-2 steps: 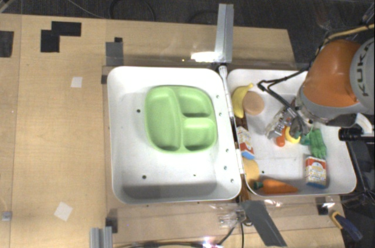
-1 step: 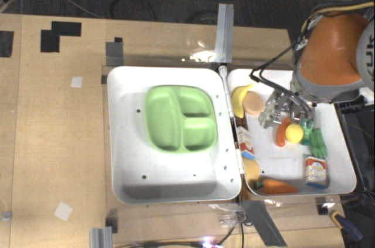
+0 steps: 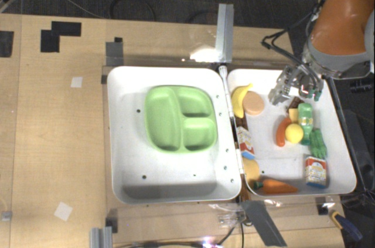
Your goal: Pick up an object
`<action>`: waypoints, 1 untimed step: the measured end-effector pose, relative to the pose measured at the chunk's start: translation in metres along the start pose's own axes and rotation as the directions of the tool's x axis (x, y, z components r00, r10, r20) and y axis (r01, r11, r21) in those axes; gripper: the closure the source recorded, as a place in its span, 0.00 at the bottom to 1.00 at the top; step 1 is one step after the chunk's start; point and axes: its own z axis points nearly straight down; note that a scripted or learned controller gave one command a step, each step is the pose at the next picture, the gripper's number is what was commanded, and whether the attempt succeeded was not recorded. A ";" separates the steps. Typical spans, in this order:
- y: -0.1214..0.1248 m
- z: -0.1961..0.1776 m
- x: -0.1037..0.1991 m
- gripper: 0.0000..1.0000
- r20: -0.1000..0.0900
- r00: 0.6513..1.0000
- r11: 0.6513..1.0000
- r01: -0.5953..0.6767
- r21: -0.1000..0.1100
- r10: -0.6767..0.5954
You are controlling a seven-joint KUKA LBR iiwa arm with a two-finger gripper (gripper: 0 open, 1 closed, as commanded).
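The jaws are hovering over the right bin (image 3: 345,173); their opening cannot be told. Just below them a yellow lemon (image 3: 294,133) is lying among toy food, possibly bottles. The left bin (image 3: 126,182) is holding a green tray (image 3: 179,118).

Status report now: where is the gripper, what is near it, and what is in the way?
Gripper above right bin, upper area, nothing between fingers seen. Nearest: tan round piece, green bottle. Items crowded below.

Green divided tray (image 3: 179,118) in the left white bin (image 3: 126,124), black tape patches (image 3: 58,34) on the wooden bench (image 3: 53,141).
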 end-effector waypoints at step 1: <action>0.000 0.001 0.000 0.00 -0.002 1.000 1.000 0.001 0.000 -0.001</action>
